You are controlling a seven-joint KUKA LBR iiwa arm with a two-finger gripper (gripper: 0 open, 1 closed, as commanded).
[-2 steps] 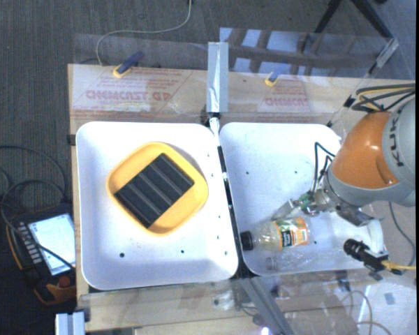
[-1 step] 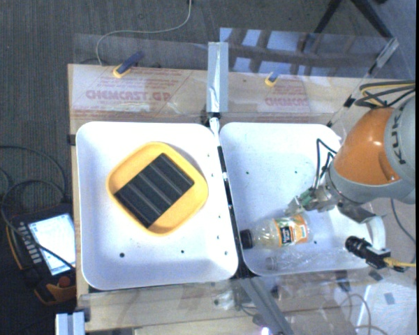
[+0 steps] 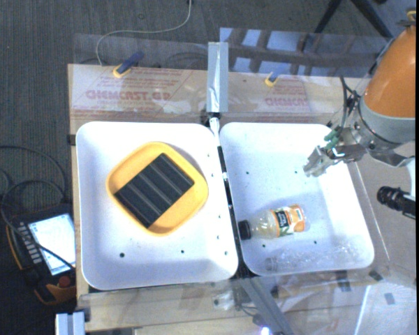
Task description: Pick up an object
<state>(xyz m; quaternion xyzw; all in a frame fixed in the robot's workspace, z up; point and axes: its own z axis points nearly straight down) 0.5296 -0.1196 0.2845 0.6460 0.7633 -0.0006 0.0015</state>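
Claw (image 3: 320, 162) above bottle's (image 3: 278, 222) bin (image 3: 349, 250)

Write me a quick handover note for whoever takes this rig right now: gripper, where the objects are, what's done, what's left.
Gripper: over the right bin, upper right part, nothing between its fingers.
Juice bottle: lying on its side in the right bin, cap toward the divider, apart from the gripper.
Yellow dish with black grille: in the left bin.
Done: nothing picked yet.
Left: go down on an object, likely the bottle, grasp, lift.
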